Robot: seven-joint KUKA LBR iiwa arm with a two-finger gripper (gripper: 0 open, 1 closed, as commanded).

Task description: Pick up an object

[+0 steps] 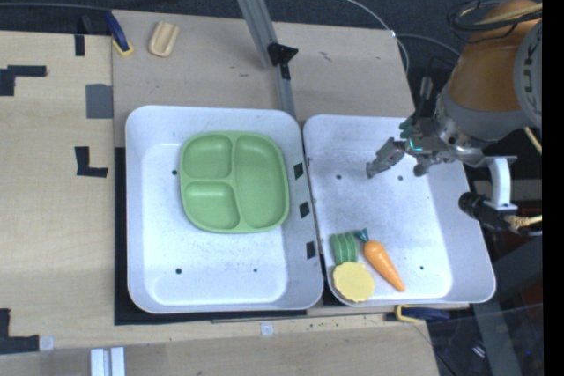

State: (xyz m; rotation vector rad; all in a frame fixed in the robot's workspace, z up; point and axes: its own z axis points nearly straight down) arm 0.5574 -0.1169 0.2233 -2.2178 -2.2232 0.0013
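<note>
1. On the bench at the far left top lies a small tan block (163,39), well away from the bins
2. The left bin (150,277) holds a green plate (234,181) with three parts, lying flat
3. The right bin (441,216) holds the toys, all bunched in its near left corner: a yellow round piece (354,282), a green piece (345,247) touching it, and an orange carrot (384,265) just beside them
4. The carrot's long way runs slanted, leafy end up-left, tip down-right
5. The gripper (407,159) hangs over the top part of the right bin. Its two fingers look spread apart with nothing between them
6. I think the carrot is the easy pick. It lies toward the near edge from the gripper and a bit left, so the arm must come that way and drop down
</note>
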